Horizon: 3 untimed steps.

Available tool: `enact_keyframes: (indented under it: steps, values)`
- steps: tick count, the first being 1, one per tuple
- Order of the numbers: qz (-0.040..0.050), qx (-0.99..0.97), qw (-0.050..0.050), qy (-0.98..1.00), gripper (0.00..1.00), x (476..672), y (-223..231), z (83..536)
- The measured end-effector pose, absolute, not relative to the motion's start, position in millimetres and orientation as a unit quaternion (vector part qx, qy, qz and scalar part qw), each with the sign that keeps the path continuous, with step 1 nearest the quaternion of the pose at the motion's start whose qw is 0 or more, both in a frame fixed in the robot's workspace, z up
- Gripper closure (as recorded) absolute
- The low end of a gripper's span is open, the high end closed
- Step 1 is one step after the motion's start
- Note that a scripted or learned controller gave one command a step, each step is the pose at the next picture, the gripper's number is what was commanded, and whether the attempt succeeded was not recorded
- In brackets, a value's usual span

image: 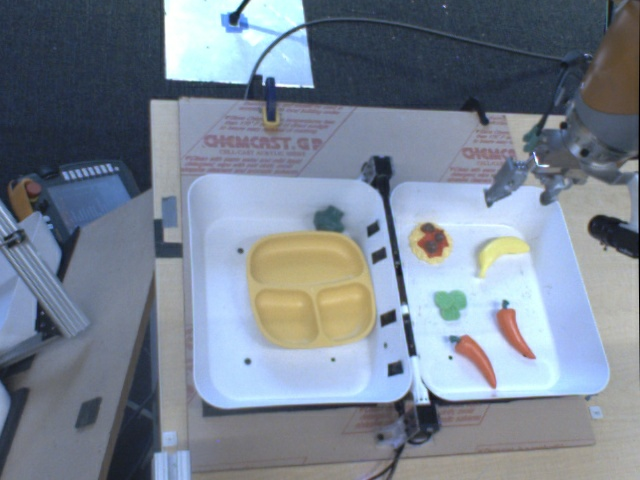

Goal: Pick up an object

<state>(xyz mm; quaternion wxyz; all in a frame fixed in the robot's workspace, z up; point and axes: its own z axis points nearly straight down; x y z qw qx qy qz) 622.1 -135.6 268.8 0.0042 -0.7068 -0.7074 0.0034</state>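
Plastic toy food sits scattered in the right bin (590, 368) on my feed: a round pizza slice (432, 242) with red topping, a curved yellow banana (500, 253), a lumpy green broccoli piece (450, 304), and two tapered orange carrots, one (477, 359) near the divider and one (515, 331) just beside it toward the right. All lie loose on the smooth white floor. The end effector (527, 184) hangs over the bin's far rim, well apart from the food; its two grey metal fingers look spread apart, I think, with nothing between them. The left bin (215, 298) holds a glossy yellow tray (310, 288) with three rounded compartments, and a dark green leafy toy (329, 218) lies touching its far edge. Both bins rest on a cardboard sheet (330, 133) over the counter (165, 168).
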Motion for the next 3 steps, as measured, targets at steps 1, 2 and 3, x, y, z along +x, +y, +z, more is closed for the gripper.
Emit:
enact_keyframes:
  steps: [1,2,3]
  values:
    - [-0.0004,-0.706,-0.001,-0.708,0.0,623.8,-135.2,276.5]
    - [0.0,-0.707,0.0,-0.708,0.0,617.4,-131.2,219.3]
    - [0.0001,-0.707,0.0,-0.707,0.0,617.0,-131.6,158.3]
